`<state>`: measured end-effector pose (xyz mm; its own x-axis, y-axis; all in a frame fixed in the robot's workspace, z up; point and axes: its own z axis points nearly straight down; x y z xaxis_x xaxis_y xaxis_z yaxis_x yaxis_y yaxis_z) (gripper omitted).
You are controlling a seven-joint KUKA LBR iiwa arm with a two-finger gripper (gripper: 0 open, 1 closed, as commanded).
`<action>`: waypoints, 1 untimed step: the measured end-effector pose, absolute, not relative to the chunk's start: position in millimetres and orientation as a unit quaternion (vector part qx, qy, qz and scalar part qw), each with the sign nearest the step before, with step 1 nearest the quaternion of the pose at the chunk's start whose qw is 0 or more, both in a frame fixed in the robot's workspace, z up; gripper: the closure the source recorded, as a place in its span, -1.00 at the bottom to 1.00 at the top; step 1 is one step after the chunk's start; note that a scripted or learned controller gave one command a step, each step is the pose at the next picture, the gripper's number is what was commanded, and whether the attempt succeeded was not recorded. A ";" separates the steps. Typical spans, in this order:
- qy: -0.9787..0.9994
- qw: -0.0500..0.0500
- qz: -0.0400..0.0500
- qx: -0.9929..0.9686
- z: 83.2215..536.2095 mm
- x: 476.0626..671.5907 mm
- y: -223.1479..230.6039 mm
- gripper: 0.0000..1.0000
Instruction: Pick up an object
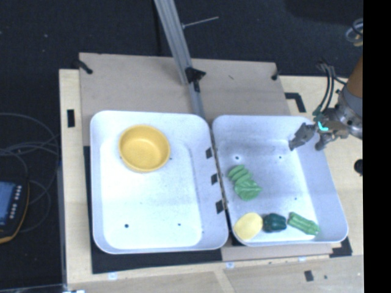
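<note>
**Gripper poised at the right bin's far edge, nothing in its fingers**

Gripper (310, 138) sits over the upper right rim of the right bin (269, 133), with the arm coming in from the right side of the camera view. Its two dark fingers are spread apart, one pointing left into the bin, the other angled down, and nothing lies between them.

Down in the right bin, four things are waiting. Near the left wall lies a ribbed light-green piece (244, 182), lumpy and leaf-like, lying at a slant. Along the near wall sits a row of three: a pale yellow rounded object (248, 225) tucked into the near-left corner, a small dark green object (274, 223) just beside it, touching or nearly so, and a bright green elongated piece (303, 223) lying at a tilt toward the near-right corner. All four are well apart from the gripper.

Open room is generous: the far half and the middle of the right bin show bare white floor, so the ribbed piece has space on its right side. The row of three is crowded against the near rim.

Over in the left bin (153, 224), a yellow bowl (144, 148) stands upright near the far-left corner, open side up.
</note>
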<state>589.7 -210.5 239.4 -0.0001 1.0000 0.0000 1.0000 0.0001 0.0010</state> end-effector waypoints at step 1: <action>0.707 0.000 0.000 0.707 239.3 589.7 -210.5 -1.00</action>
